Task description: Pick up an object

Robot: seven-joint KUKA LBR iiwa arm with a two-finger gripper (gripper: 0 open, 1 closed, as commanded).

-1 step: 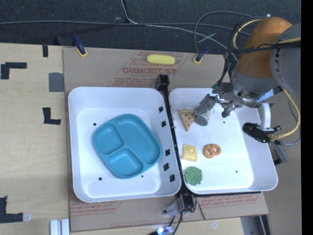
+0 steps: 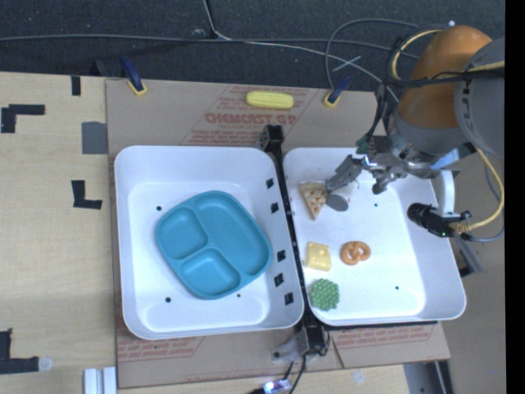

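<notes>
Pizza slice (image 2: 312, 199) lies in the right bin (image 2: 426, 298), with the claw (image 2: 358, 180) spread open just beside it, one fingertip (image 2: 337, 201) nearly touching. Below the slice sit a cheese cube (image 2: 318, 256), pretzel (image 2: 354, 253) and green ball (image 2: 324, 294).

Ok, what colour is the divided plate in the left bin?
Light blue; the divided plate shows plainly in the camera view, in the left bin.

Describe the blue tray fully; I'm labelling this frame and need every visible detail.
The blue tray is a light-blue, rounded-rectangular plate, plastic-looking, with three compartments: one large and two smaller. It lies flat and turned at a slant on the floor of the left bin, about mid-bin. It touches just the bin floor.
</notes>
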